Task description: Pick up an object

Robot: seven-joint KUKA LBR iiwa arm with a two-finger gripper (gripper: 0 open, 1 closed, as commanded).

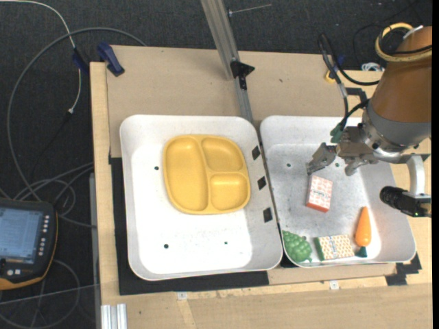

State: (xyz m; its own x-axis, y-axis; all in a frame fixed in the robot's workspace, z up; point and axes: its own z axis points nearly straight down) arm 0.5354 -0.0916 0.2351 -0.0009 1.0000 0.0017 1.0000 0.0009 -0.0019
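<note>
Yellow tray, orange carrot, green grapes, white bins.

bins: 2 | yellow tray: 1 | boxes: 2 | carrot: 1 | grapes: 1

Gripper hangs open over the right bin, just above a small orange-white box. Carrot, patterned box, green grapes along near edge. Yellow divided tray in left bin.
</note>
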